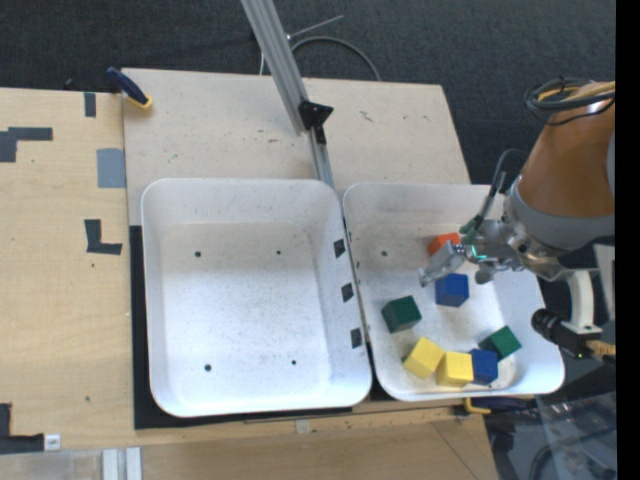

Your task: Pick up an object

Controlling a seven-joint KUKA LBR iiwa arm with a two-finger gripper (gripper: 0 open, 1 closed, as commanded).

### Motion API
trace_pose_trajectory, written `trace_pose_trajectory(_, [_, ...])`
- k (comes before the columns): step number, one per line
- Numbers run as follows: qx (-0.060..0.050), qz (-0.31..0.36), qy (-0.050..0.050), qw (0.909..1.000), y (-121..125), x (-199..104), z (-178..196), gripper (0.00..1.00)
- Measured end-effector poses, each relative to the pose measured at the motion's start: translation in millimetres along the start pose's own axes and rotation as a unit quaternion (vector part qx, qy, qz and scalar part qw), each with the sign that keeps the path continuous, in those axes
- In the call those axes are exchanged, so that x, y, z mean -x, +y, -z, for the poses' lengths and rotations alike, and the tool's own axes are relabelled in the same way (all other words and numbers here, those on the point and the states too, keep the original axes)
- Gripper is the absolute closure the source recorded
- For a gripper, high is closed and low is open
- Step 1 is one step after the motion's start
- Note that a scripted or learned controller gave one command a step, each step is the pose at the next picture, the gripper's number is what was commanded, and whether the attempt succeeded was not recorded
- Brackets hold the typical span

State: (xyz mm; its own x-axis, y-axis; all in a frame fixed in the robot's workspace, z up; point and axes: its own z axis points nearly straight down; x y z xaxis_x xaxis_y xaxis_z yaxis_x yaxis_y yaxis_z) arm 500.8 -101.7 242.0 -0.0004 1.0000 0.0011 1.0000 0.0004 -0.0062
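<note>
The right bin (pixel 400 208) holds several small blocks. My gripper (pixel 462 270) hangs over its middle right, fingers spread and open. A blue cube (pixel 452 290) sits just under and between the fingertips, resting on the bin floor as far as I can tell. An orange block (pixel 443 242) pokes out from behind the left finger (pixel 440 265), partly hidden. A dark green cube (pixel 401 313) lies to the lower left of the gripper.
Along the right bin's front edge lie two yellow cubes (pixel 424 357) (pixel 457 368), a second blue cube (pixel 485 365) and a green cube (pixel 502 343). The left bin (pixel 160 268) stands beside it. A metal pole (pixel 285 63) slants across the back.
</note>
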Motion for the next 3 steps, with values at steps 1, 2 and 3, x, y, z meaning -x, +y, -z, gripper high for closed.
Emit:
trace_pose_trajectory(1, [0.002, 0.001, 0.000, 1.0000, 0.8, 0.1, 2.3, 0.00])
trace_pose_trajectory(2, [0.000, 0.000, 0.000, 1.0000, -4.0, -3.4, -42.4, 0.00])
trace_pose_trajectory(3, [-0.001, 0.000, 0.000, 1.0000, -3.9, -3.2, -107.0, 0.00])
